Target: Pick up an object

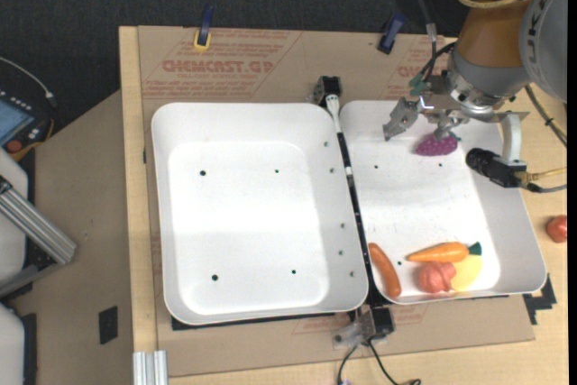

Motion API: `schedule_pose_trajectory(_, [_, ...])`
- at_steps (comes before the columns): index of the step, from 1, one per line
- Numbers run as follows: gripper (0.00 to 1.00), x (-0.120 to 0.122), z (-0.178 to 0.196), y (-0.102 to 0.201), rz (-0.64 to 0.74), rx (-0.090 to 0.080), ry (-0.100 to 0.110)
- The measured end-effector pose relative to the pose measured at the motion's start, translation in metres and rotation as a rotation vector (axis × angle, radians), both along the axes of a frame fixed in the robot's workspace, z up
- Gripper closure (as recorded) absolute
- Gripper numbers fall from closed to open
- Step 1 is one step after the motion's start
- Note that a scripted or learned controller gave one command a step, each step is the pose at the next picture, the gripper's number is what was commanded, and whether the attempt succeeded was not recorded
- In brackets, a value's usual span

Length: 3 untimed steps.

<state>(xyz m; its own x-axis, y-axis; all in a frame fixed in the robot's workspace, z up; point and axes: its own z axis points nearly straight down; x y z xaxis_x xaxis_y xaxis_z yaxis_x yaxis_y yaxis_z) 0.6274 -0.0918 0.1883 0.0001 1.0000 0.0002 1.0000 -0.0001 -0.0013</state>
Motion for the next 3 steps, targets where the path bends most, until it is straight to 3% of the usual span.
schedule_pose_trajectory(1, [0.0,-0.067,0.016,-0.063,-0.006,0.001,0.003])
schedule_pose_trajectory(2, [0.0,-0.074,-0.029,-0.13,-0.006,0.001,0.004])
schedule_pose_trajectory(3, [0.0,-0.152,-0.042,-0.091,-0.002,0.004,0.007])
